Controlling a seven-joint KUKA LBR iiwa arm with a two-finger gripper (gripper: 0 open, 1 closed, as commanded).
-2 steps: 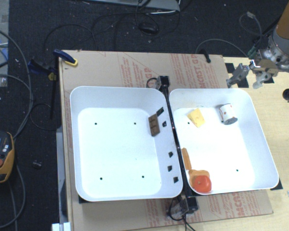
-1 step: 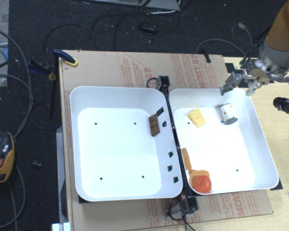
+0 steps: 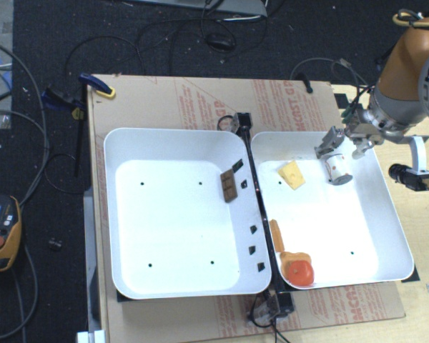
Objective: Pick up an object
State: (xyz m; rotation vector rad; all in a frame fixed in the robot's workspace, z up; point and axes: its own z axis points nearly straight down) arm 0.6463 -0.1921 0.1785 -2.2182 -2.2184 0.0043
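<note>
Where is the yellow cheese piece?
The yellow wedge-shaped cheese piece lies in the right white bin, near its back, just left of the gripper.

Right bin point(image 3: 386, 213), three loose objects. Pale yellow wedge-shaped block point(image 3: 292, 174) lying flat toward 10 o'clock of the bin floor. Red-orange round ball point(image 3: 299, 271) at 7 o'clock, against the near rim. Tan-orange stick-like piece point(image 3: 277, 237) angled along the left wall, its lower end touching the ball.

Left bin point(image 3: 121, 213): small dark brown rectangular block point(image 3: 229, 186) at 2 o'clock, near the right wall.

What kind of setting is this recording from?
Likely a robotics lab's grasping test bench: a robot arm over two white bins on a cardboard sheet, with loose cables across dark carpet.
</note>
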